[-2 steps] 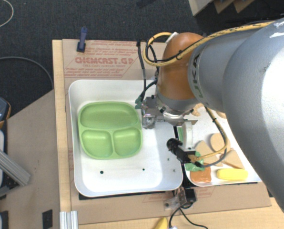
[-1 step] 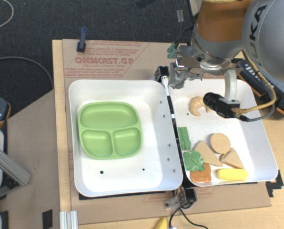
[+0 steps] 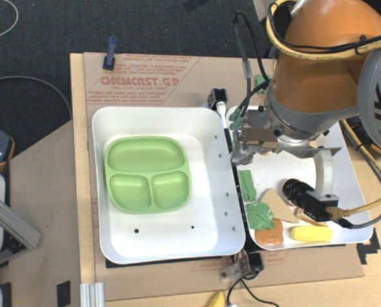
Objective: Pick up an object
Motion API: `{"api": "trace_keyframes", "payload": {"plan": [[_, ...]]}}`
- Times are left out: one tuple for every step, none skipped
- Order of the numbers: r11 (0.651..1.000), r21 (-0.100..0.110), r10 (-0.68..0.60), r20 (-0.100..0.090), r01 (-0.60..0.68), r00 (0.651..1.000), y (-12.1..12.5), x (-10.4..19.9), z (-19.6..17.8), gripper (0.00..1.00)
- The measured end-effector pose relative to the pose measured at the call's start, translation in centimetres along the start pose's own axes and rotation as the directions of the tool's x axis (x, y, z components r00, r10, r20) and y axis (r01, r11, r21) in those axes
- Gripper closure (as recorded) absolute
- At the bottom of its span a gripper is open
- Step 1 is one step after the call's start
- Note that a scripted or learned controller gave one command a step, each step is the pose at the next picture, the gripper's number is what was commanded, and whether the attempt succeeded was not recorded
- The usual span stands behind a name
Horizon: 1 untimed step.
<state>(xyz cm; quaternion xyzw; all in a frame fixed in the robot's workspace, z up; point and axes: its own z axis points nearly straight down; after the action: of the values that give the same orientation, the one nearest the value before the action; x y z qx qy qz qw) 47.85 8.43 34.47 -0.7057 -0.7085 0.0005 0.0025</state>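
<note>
My gripper (image 3: 243, 153) hangs low over the left edge of the right bin (image 3: 353, 171), under the big orange wrist. Just below it lies a long green strip (image 3: 247, 185). Further toward the front sit a green leafy piece (image 3: 261, 216), an orange block (image 3: 270, 236) and a yellow block (image 3: 311, 234). A tan flat piece (image 3: 277, 201) lies between them. The arm covers much of the right bin. Nothing shows between the fingers.
The left bin (image 3: 206, 226) holds a green divided plate (image 3: 147, 173) with three compartments. Both bins rest on a cardboard sheet (image 3: 146, 75). A blue clip (image 3: 110, 52) sits at the sheet's far left edge. Cables run behind and in front of the bins.
</note>
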Motion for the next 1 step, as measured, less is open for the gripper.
{"api": "trace_keyframes", "payload": {"plan": [[1.000, 0.003, 0.012, 0.005, -0.012, 1.000, -0.02, -7.07, 6.00, 1.00]]}}
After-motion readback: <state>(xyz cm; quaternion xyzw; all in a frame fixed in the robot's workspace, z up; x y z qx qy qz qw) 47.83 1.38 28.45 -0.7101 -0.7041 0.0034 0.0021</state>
